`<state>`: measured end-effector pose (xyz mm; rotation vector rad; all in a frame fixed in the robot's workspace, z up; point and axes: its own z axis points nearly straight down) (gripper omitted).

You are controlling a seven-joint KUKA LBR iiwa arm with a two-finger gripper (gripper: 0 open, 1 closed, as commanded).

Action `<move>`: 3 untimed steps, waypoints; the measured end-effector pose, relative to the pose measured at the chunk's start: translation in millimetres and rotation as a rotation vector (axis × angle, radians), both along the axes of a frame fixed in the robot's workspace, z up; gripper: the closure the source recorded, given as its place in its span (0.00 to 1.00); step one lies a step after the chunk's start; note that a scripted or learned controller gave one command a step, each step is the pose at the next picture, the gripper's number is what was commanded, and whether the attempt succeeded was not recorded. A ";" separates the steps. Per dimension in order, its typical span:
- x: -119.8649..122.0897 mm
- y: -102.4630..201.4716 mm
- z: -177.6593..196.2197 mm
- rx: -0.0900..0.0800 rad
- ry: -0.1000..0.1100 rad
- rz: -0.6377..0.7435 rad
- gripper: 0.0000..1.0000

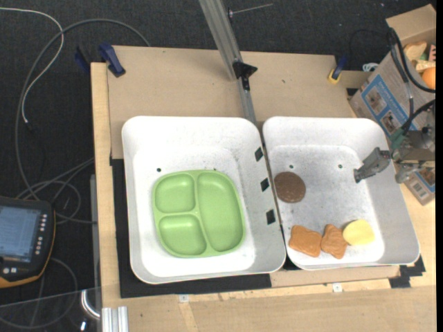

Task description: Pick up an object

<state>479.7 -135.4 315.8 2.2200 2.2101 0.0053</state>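
We saw the pincer over the right bin, though we could not tell its state. Below it lay a yellow piece, beside two tan pieces; a brown disc sat to its left, a green plate farther left.

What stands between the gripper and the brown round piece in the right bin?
Nothing visible. The gripper is over the right bin, and bare bin floor lies between it and the brown round piece. The other food pieces lie nearer the front edge.
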 end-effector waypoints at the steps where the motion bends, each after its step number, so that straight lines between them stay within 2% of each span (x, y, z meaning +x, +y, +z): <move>1: 44.5 116.2 62.2 0.006 0.001 0.016 0.00; 2: 103.2 8.2 99.6 -0.001 0.000 -0.002 0.00; 3: 168.3 -58.7 97.8 -0.001 0.005 -0.001 0.00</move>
